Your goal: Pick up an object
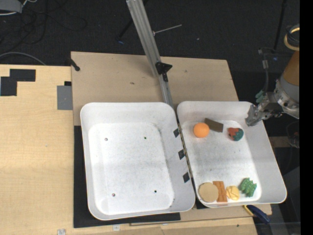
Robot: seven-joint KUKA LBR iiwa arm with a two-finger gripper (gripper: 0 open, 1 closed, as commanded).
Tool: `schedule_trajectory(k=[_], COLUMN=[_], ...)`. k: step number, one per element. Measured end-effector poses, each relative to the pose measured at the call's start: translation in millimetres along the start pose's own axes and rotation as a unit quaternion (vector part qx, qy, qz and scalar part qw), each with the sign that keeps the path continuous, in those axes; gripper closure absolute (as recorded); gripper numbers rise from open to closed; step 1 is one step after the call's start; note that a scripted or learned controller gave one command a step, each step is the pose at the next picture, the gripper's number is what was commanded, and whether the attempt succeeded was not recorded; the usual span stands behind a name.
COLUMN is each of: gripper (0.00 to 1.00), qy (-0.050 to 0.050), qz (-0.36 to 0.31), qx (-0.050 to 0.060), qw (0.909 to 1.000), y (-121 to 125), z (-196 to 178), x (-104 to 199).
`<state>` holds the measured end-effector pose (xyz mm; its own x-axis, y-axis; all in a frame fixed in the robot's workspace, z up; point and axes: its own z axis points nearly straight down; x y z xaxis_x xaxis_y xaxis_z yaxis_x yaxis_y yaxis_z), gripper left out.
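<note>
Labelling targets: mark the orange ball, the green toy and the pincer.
orange ball (pixel 201 130), camera view, its centre
green toy (pixel 248 186), camera view, its middle
pincer (pixel 254 116), camera view, at the fingertips

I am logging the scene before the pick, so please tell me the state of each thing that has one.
End effector: above right bin's far rim, holding nothing visible.
Round orange ball: resting in right white bin, beside dark flat block.
Left white bin: sits against the right one.
</note>
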<state>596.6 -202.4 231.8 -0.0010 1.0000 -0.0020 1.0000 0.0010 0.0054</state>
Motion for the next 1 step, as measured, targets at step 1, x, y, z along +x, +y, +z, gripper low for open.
schedule_trajectory(k=[1], gripper=[1.0], qy=[0.001], qz=[0.0], qx=[0.002], qw=[1.0], y=[0.2], z=[-19.6], x=[-1.0])
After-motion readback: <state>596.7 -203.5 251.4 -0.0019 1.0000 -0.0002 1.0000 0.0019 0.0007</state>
